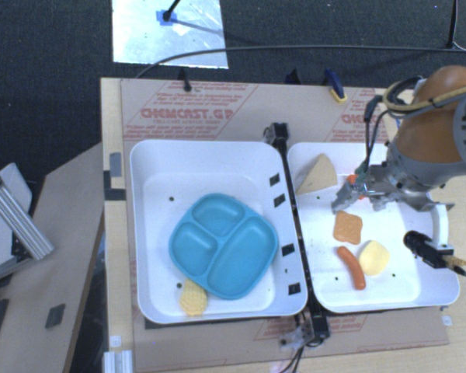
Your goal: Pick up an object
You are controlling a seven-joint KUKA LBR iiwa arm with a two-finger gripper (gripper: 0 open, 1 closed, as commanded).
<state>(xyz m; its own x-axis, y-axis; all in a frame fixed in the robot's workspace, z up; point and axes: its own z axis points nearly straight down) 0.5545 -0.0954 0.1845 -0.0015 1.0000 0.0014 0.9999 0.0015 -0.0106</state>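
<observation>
In the right bin [408,287] lie a pale cheese wedge [318,174] at the back left, an orange square cracker [347,228] in the middle, a red sausage [352,266] in front of it, and a yellow lump [374,258] beside the sausage. My gripper [346,196] hangs low over this bin. It sits just behind the cracker and to the right of the cheese wedge. Nothing is visibly held in it.
The left bin [155,208] holds a blue divided plate [223,244] and a small yellow waffle piece [192,298] at its front. A black divider [289,224] runs between the bins. A black cable fitting [426,249] from the arm hangs over the right bin's right side.
</observation>
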